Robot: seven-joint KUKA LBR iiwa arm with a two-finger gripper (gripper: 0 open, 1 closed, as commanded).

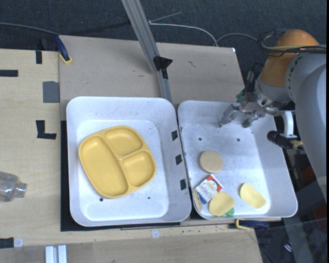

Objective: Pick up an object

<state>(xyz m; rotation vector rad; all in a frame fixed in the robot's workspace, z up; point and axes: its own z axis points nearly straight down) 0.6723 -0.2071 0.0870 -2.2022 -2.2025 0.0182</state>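
Right bin (274, 199): open floor across upper and middle | round tan disc (211, 161) mid-left | packet (207, 189) and two yellow pieces (221, 204) (253, 195) crowding near edge | left bin (118, 210): yellow divided tray (117, 160) over most of floor

Even, soft light is falling from overhead, washing the two white bins (175, 147) nearly flat. Shadows are staying faint and short. The whole view is looking slightly soft and grainy, dimming toward the dark floor (55, 4).

A wooden bench (120, 73) is set on dark blue carpet (55, 7), across which thin cables (181, 23) are run. A metal pole (142, 29) is slanted over it, and black tape marks (44, 129) are stuck at the left
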